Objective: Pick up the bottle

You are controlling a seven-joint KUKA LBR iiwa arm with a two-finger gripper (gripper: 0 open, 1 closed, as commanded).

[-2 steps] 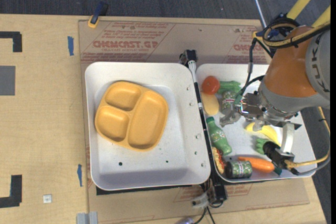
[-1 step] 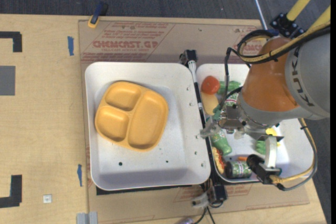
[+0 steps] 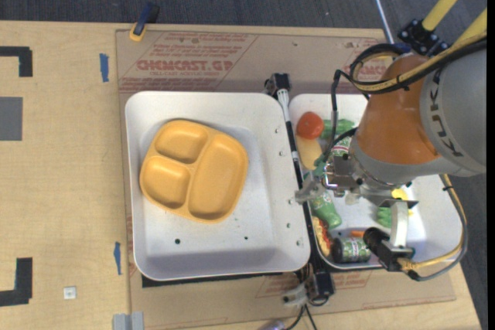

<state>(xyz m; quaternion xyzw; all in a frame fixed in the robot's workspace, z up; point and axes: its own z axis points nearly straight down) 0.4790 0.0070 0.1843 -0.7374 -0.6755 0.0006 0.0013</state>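
My gripper [image 3: 331, 183] hangs low over the left part of the right bin [image 3: 441, 232], under the orange wrist band. Just below it lies a green bottle-like object [image 3: 326, 209] with a red patch at its lower end, close to the bin's left wall. Its upper end runs under the gripper's metal parts. I cannot make out whether anything is between the fingers. The arm hides much of the bin's middle.
A dark can with a green label [image 3: 353, 250] lies at the right bin's front. A red round object [image 3: 310, 124] and green pieces [image 3: 338, 129] sit at its back. The left bin [image 3: 155, 243] holds an orange divided plate [image 3: 193, 169].
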